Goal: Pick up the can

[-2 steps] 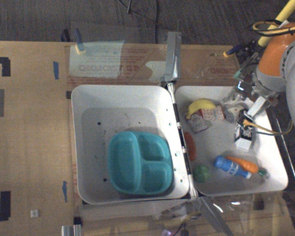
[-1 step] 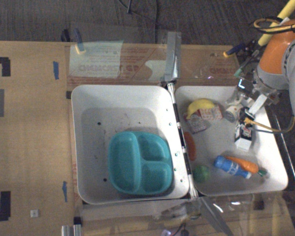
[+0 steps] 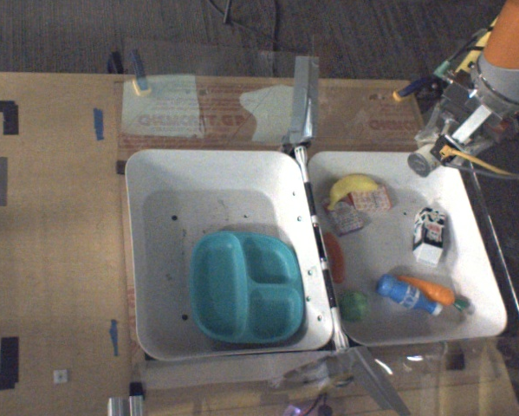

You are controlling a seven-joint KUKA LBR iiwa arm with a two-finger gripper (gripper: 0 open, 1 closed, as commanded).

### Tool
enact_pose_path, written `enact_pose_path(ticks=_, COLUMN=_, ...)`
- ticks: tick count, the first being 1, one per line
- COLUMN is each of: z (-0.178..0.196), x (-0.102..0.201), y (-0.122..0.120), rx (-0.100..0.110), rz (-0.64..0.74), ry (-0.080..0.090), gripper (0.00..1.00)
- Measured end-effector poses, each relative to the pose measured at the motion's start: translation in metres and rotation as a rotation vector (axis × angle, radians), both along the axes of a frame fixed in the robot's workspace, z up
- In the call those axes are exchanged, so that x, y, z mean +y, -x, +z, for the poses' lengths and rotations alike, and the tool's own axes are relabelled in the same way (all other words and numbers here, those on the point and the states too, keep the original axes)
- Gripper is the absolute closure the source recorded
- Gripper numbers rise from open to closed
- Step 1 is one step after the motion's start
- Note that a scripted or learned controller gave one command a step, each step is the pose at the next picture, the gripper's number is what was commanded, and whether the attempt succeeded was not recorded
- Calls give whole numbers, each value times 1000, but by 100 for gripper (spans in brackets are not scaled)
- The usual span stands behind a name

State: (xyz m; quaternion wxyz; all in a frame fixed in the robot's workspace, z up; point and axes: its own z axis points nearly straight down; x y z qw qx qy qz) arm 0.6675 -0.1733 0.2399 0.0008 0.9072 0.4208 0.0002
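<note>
Claw [image 3: 437, 150] hovers at right bin's [image 3: 489, 271] far corner, grip state indeterminable; can [image 3: 360, 208] lies untouched beside the banana [image 3: 353, 185], awaiting approach.

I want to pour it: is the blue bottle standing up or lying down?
Lying down. The blue bottle stretches flat along the floor of the right bin, beside the carrot.

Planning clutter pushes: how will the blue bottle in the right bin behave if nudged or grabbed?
The blue bottle lies on its side, so it will probably roll if pushed across its length. The orange carrot rests against it and may block it or get dragged along. It looks like smooth plastic, so it is likely light and somewhat slippery.
</note>
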Motion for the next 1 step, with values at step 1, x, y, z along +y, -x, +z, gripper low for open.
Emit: enact_pose_path(ticks=1, z=-4, x=7, y=32, rx=4, rz=105, ry=-2, gripper=100)
